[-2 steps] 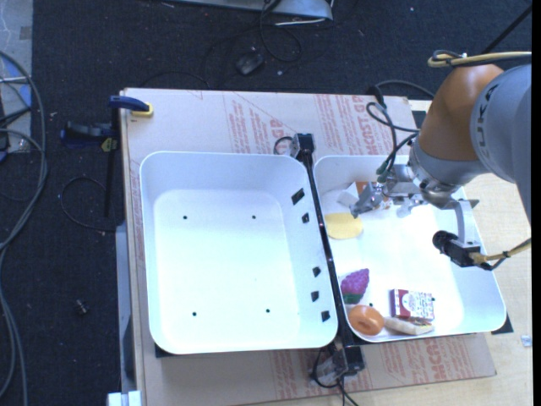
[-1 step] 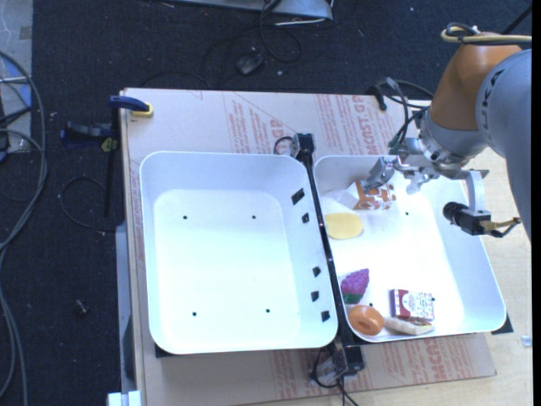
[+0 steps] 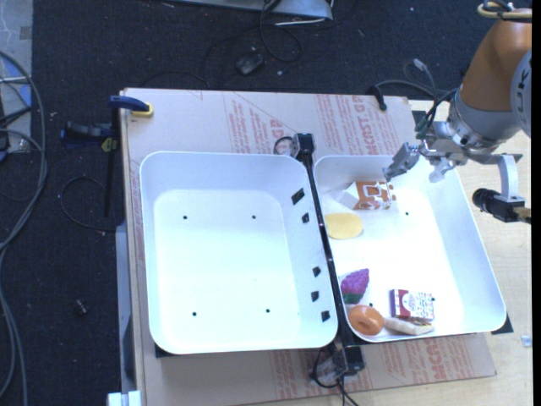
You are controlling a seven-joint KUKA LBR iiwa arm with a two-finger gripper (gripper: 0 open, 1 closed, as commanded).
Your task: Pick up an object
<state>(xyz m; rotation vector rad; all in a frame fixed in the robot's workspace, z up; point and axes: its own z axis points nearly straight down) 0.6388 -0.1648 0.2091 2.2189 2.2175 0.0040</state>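
My gripper (image 3: pixel 418 167) hangs over the far edge of the right bin (image 3: pixel 473 252), its two fingers spread open with nothing between them. Just left of and below it lies an orange-and-white carton (image 3: pixel 374 194). A yellow disc (image 3: pixel 344 225) rests beside the divider. Near the bin's front edge sit a purple bunch of grapes (image 3: pixel 355 284), an orange ball (image 3: pixel 366 318), a red-and-white box (image 3: pixel 412 304) and a pale beige piece (image 3: pixel 410 327).
The left bin (image 3: pixel 169 227) stands beside the right one, split from it by a black divider (image 3: pixel 319 244). Both rest on a cardboard sheet (image 3: pixel 254 117). Cables and a blue clamp (image 3: pixel 127 104) lie on the dark floor to the left.
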